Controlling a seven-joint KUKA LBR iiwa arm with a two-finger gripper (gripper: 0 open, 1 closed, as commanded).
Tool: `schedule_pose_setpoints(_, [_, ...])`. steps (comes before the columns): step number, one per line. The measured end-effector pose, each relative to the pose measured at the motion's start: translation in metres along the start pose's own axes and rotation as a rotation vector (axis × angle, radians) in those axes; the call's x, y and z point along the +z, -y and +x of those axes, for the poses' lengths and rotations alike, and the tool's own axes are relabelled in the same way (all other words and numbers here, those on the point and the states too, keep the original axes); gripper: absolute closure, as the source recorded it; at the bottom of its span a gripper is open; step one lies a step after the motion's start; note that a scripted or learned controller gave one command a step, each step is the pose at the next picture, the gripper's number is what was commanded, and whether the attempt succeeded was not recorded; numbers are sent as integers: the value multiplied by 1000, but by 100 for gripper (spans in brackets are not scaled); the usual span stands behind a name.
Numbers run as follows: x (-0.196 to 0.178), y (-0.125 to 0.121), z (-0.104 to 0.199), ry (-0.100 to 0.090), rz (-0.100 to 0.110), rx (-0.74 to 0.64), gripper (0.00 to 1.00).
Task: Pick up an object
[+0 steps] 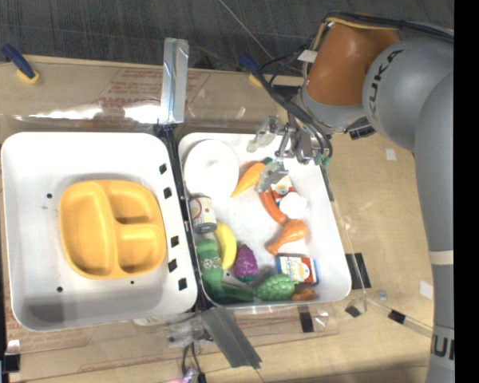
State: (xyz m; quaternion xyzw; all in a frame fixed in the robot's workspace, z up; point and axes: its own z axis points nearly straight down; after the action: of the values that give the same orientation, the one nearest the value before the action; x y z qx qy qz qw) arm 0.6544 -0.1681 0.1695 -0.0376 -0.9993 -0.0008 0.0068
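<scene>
The end effector (278, 168) hangs low over the far part of the right bin (335, 238), and its metal fingers blur into the toys under them, so I cannot tell whether they are spread or closed, or whether anything sits between them. The likeliest thing to take is the carrot (247, 178), lying just to its left and slightly nearer the camera, tip pointing away from it. It looks like a hollow plastic toy: light, stiff, smooth enough to slip, and tapered, so a grip across the thick middle should hold better than one near the point. Directly beneath and just beyond the end effector lie a red-orange sausage-shaped piece (270, 203) and a white egg (294, 205), possibly touching each other, which crowd any descent on that side. Further left of the carrot rests a white plate (210, 166); past it, toward the front, are a small can (201, 211), a banana (226, 244), purple grapes (246, 263), green vegetables (275, 287) and a little carton (297, 269), packed closely together. Well off to the left, the other bin (24, 214) holds a yellow divided tray (112, 228), out of the way.
</scene>
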Motion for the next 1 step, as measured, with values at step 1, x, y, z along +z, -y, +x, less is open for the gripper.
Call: schedule_pose_setpoints(1, [75, -12, 14, 20, 2, -56, 0])
